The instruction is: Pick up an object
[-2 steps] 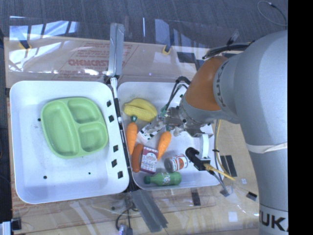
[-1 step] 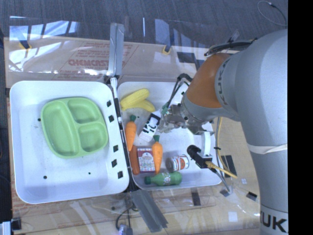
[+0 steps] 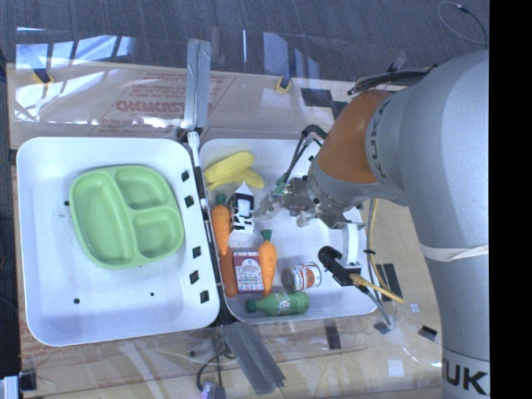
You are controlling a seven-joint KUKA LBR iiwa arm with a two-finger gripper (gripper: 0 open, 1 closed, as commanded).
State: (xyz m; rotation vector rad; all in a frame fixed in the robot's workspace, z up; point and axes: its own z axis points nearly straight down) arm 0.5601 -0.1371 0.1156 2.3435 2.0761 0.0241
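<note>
The right bin (image 3: 349,306) holds several toy foods. A yellow banana (image 3: 229,169) lies at its far left corner. Below it stand a small black-and-white carton (image 3: 242,209) and a long carrot (image 3: 220,231). A red box (image 3: 248,273), a second carrot (image 3: 268,260), a small can (image 3: 306,277) and a green bottle (image 3: 278,304) lie toward the near edge. My gripper (image 3: 283,199) hangs low over the middle of this bin, just right of the carton, with nothing seen in its grasp.
The left bin (image 3: 41,306) holds a green divided plate (image 3: 125,214). A ridge with black clips (image 3: 199,248) separates the two bins. The grey arm covers the right bin's far right part.
</note>
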